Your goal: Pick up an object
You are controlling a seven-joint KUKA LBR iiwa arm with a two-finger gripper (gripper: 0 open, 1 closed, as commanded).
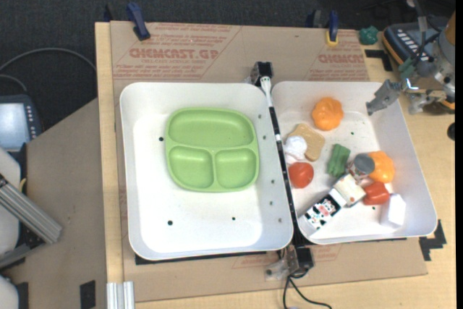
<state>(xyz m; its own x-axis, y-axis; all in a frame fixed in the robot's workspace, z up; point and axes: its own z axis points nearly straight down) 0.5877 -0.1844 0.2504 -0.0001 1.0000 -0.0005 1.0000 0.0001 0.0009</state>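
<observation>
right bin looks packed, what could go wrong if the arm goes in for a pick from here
1. The right bin holds a tight cluster: the green block, grey piece and orange toy touch or overlap, so a grasp may catch two things or push them apart.
2. The red ball is round and may roll away.
3. The white block lies against the bin wall, leaving little room beside it.

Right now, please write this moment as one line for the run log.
phase: approach | gripper: above right bin rim, holds nothing | nearest: orange toy | left bin: green tray
</observation>
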